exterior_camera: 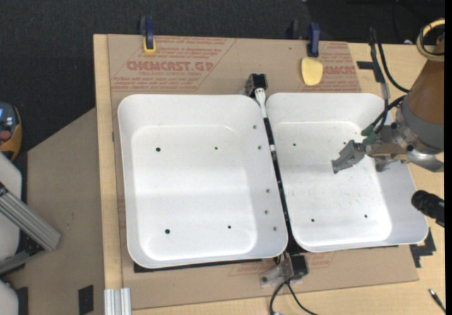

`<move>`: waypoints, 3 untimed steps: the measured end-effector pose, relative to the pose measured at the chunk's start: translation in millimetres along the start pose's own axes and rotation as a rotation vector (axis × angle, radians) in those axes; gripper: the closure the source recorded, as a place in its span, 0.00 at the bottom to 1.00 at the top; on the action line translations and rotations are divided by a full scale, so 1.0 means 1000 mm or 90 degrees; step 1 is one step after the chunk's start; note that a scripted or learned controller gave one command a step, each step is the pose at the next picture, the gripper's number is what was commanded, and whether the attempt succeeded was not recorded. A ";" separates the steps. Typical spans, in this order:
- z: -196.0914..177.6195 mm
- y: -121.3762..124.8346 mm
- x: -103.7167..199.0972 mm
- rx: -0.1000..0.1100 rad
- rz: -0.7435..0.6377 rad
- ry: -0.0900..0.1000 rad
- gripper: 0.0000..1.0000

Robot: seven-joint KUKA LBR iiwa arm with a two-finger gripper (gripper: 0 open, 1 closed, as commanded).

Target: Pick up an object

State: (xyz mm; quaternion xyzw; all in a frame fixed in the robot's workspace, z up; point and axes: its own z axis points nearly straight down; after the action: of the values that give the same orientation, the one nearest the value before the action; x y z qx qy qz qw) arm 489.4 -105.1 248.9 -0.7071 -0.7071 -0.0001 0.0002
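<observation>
Over the right bin (325, 99), seen from the fixed camera above, the gripper (347, 158) hangs low on the far right-hand side of the floor. It is tilted toward the bin's middle, with the grey arm (424, 119) reaching in behind it. Whether the claw is spread or pressed together I cannot tell, as it reads as one grey wedge from this angle, and nothing can be seen pinched in it. Which thing it is meant to take is just as unclear. The white floor around it bears small dark dots (312, 220) and faint speckles, which look like marks or holes rather than anything to grasp. The one loose-looking candidate is a pale yellow piece (311, 70) lying on the brown board (212, 59) just behind this bin, near a blue clamp (313, 34) (it may well be part of the clamping and no target at all). The plain risk, as I judge it, is a closing on bare plastic and a lift with nothing held. Another risk is the tip pressing down into the thin floor and flexing or shifting the bin toward the left bin (183, 99) beside it. A reach for the yellow piece would have to clear the bin's back rim, and clipping that rim could jolt both bins.
</observation>
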 end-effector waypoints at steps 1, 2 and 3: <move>-0.161 0.012 0.023 -0.014 -0.003 -0.002 0.00; -0.161 0.011 0.022 -0.003 -0.001 -0.001 1.00; -0.071 0.049 0.049 0.003 -0.002 0.000 1.00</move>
State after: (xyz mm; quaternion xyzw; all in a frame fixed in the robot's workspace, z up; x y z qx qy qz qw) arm 538.0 -56.2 320.4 -0.7062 -0.7080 0.0012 0.0020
